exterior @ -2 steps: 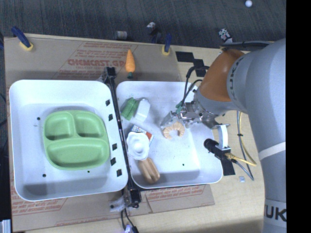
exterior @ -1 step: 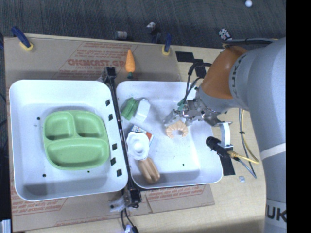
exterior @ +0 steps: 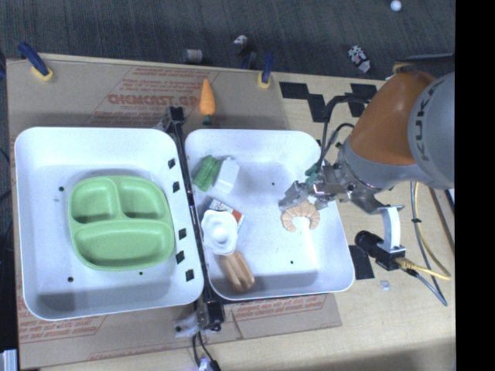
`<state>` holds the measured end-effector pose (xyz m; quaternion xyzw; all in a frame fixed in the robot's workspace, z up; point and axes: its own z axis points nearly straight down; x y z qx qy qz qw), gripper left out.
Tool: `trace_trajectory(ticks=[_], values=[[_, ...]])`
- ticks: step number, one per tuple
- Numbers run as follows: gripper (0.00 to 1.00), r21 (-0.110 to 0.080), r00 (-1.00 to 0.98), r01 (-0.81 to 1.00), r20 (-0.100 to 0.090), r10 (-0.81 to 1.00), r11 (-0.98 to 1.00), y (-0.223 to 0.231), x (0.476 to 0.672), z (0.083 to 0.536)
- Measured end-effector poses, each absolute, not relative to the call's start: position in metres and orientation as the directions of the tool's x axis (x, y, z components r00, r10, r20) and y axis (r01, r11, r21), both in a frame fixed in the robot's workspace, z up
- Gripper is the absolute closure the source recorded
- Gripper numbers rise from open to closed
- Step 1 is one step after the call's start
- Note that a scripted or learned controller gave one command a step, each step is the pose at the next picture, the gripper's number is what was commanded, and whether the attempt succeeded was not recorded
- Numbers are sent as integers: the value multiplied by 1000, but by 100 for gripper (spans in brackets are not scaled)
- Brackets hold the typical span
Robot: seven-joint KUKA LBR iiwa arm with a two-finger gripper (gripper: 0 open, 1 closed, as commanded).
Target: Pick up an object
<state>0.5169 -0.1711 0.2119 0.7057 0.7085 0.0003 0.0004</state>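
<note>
The camera view looks down at a slant on two shallow white plastic bins set side by side on a cardboard-covered bench. The left bin (exterior: 39, 207) holds a pale green plastic tray with three compartments (exterior: 120, 221), lying flat near its middle. A small orange carrot-shaped toy (exterior: 206, 98) lies on the cardboard just beyond the bins, above the seam between them. In the right bin (exterior: 263, 273), along its left wall, lie a green and white packet (exterior: 213, 173) towards the far end, then a white round cup-like piece (exterior: 219, 231) touching a small red and white item, and at the near end a tan bread-like roll (exterior: 237, 270). Further right in the same bin, near its right wall, rests a tan, curled, croissant-like piece (exterior: 300, 219). The metal two-finger gripper (exterior: 296, 197) sits just above and touching that curled piece, reaching in from the grey arm with the orange band (exterior: 394, 130) on the right. Whether it is open, closed or gripping the piece cannot be told from here.
</note>
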Motion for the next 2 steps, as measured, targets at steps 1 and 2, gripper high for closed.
trace_trajectory(ticks=[1, 2], values=[[100, -3, -8, 1000, 0, 1000, 8, -106, 491, 188], [100, 0, -9, 1000, -1, 1000, 9, -78, 477, 212]])
